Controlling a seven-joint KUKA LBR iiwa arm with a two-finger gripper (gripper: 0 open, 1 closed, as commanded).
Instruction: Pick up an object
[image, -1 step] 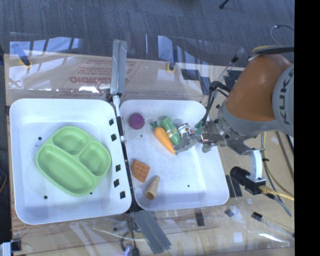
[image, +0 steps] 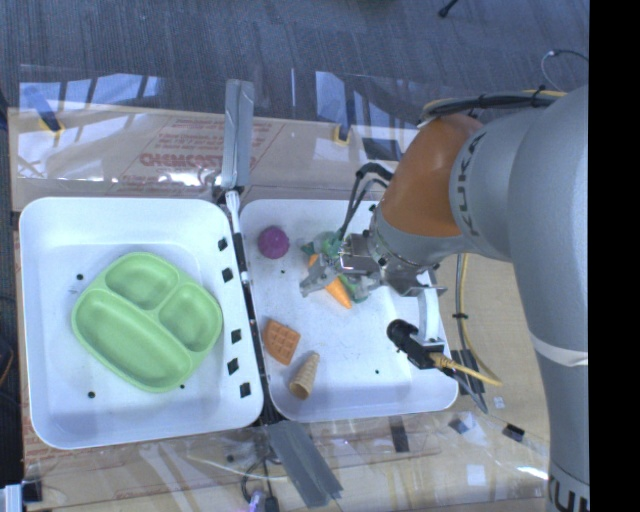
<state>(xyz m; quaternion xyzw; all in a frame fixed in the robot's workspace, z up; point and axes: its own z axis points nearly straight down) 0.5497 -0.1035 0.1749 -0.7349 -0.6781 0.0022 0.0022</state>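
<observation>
Gripper (image: 342, 270): low over carrot (image: 339, 293) and green toy (image: 325, 244); opening hidden, unclear.
Risk: the 2 lie crowded, so a grasp may nudge both and catch neither.

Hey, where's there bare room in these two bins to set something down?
Left bin: bare strips along the far wall and near edge, around the green plate. Right bin: bare floor from the waffle and cone toward the arm's side. Crowded: the far half, where the gripper is at the carrot and green toy, beside the purple ball.
</observation>
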